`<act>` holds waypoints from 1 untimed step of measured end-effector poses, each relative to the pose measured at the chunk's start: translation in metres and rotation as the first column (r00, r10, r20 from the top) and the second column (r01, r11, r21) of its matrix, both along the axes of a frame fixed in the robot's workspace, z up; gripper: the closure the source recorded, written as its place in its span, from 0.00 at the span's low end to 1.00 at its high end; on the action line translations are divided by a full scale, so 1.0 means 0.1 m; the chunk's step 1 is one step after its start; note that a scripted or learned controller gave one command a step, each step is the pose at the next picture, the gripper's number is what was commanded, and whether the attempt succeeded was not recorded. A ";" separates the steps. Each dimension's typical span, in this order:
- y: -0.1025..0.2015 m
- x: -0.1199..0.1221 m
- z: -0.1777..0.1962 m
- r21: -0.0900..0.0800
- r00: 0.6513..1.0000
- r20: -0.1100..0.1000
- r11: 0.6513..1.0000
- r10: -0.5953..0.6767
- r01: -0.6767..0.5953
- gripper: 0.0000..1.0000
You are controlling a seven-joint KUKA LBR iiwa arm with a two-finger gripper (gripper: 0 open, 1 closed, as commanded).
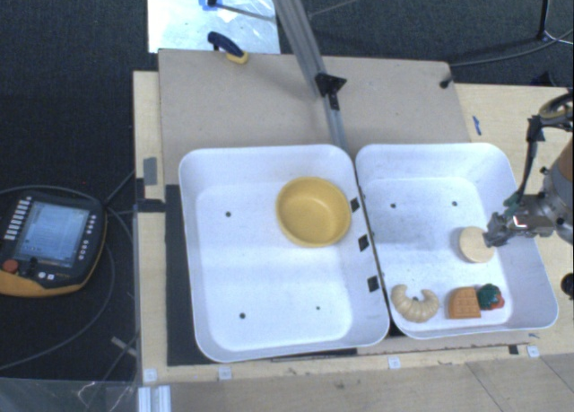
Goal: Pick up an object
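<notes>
Your tool (496, 234) sits low in the right bin (430, 168), touching the round beige disc (473, 245), likely lining up a grasp; you cannot tell its state.

no readable text, pendant (49, 241) screen too blurred

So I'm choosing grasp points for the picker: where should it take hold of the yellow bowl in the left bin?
Probably by the rim. The round yellow bowl sits upright and open in the left white bin, likely too wide to span, so come straight down with one finger inside the wall, one outside. Its left edge faces bare bin floor.
</notes>
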State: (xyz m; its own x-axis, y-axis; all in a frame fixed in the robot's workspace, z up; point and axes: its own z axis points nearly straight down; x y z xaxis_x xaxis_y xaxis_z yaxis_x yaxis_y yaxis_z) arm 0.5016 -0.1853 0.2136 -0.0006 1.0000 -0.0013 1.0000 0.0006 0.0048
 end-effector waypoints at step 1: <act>0.00 0.00 0.13 0.001 1.000 -0.003 1.000 0.000 0.000 1.00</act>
State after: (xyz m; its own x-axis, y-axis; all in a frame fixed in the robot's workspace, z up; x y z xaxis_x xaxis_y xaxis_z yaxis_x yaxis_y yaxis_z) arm 0.5020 -0.1854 0.2262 -0.0008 1.0000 -0.0006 1.0000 0.0008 0.0015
